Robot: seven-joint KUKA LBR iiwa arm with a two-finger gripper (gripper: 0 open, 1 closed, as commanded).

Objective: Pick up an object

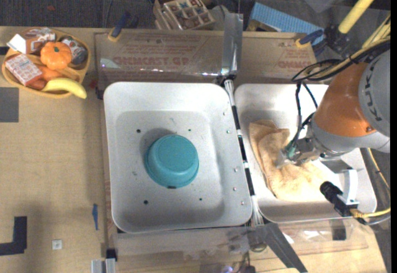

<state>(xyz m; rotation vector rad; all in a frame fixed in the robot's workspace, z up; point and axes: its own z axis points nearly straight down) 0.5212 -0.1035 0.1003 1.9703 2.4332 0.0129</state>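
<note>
1. You have two white bins side by side on the bench: the left bin [118, 141] and the right bin [248, 101], their rims touching along the middle.
2. In the left bin, a teal bowl [172, 161] sits upside down near the centre of the floor, well apart from every wall.
3. In the right bin lies a tan cloth [273, 160], crumpled, spread from the bin's 10 o'clock area down toward its 6 o'clock edge (the lower part looks flatter, the upper part bunched into a fold).
4. The arm [350, 110] reaches in from 3 o'clock, its orange band above the wrist hanging over the right bin's 2 o'clock part.
5. The gripper [291, 155] is down at the cloth, at about the middle of the right bin, at the cloth's 3 o'clock side.
6. You cannot tell from this slant whether the pincer is spread or pressed together, nor whether any cloth lies between its tips; the wrist body covers that spot.
7. Black cables [304, 95] loop from the arm across the right bin's 12 o'clock rim.
8. At the bench's 10 o'clock corner, well apart from both bins, a yellow dish [18, 79] holds toy food: an orange pumpkin [56, 54], a banana [65, 86] at its 5 o'clock edge and small boxes.
</note>
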